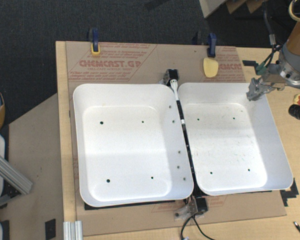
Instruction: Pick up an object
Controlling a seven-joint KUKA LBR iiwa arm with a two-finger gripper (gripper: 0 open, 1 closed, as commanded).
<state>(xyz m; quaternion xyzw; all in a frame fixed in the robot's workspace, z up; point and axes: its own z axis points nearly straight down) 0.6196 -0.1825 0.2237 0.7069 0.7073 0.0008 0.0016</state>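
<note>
A brown board printed with red lettering lies on a bench over dark carpet, bearing two shallow white bins side by side. The grey arm reaches in from the upper right, its gripper hanging over the far right corner of the right bin. The left bin lies beside it. A yellow object rests on the board just behind the right bin, apart from the gripper
</note>
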